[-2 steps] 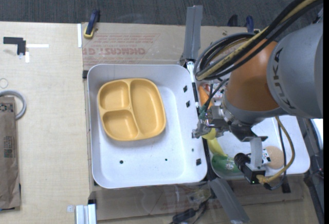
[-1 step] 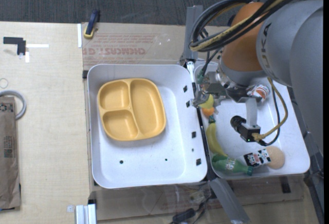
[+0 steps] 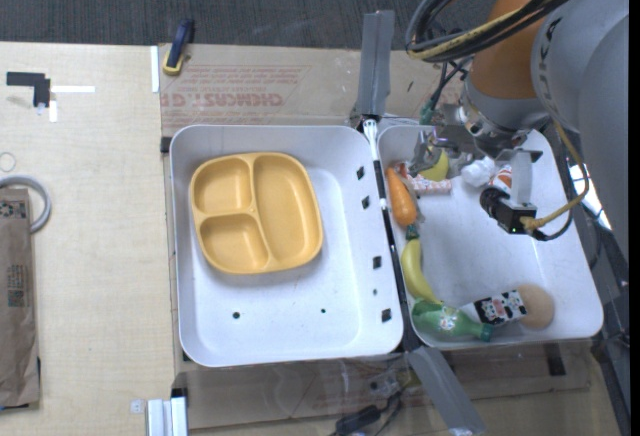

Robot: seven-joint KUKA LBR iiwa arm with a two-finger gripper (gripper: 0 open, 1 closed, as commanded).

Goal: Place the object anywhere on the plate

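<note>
- The gripper (image 3: 440, 146) hangs low over the far end of the right bin (image 3: 560, 324), under the arm's orange band (image 3: 512, 34); whether it is spread or closed cannot be told.
- Just beneath and beside it lie a small yellow object (image 3: 436, 166) and a white crumpled item (image 3: 477, 169).
- A carrot (image 3: 402, 201) lies a little nearer the camera, a banana (image 3: 414, 270) beyond that.
- The yellow divided plate (image 3: 257, 213) sits well off to the gripper's side, in the left bin (image 3: 290, 324).
</note>
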